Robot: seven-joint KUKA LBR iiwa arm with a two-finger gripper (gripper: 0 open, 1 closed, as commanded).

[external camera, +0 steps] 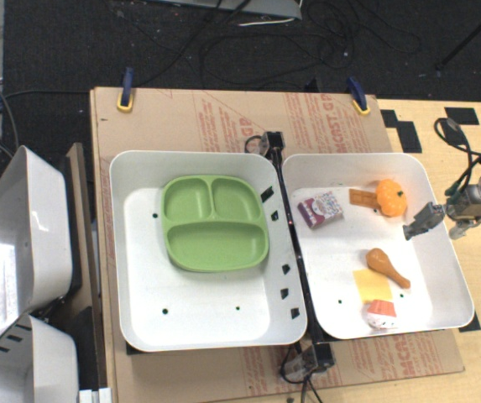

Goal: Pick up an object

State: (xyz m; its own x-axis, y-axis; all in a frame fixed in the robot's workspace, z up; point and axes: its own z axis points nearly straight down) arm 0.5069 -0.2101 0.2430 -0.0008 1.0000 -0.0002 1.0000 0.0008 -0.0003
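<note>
The right bin (441, 309) holds several small items. A purple and white packet (320, 208) lies at its upper left. An orange fruit (390, 197) sits beside a small orange stick (361, 196). Lower down are a brown drumstick (386, 267), a yellow slice (372, 286) and a small red and white piece (381, 312). My gripper (439, 224) hangs over the bin's right rim, right of the orange fruit. Its two fingers are spread open with nothing between them.
The left bin (139, 309) carries a green divided plate (215, 223). A black divider strip runs between the bins. Cables hang by the arm at the right edge. White containers (22, 233) stand left of the bench.
</note>
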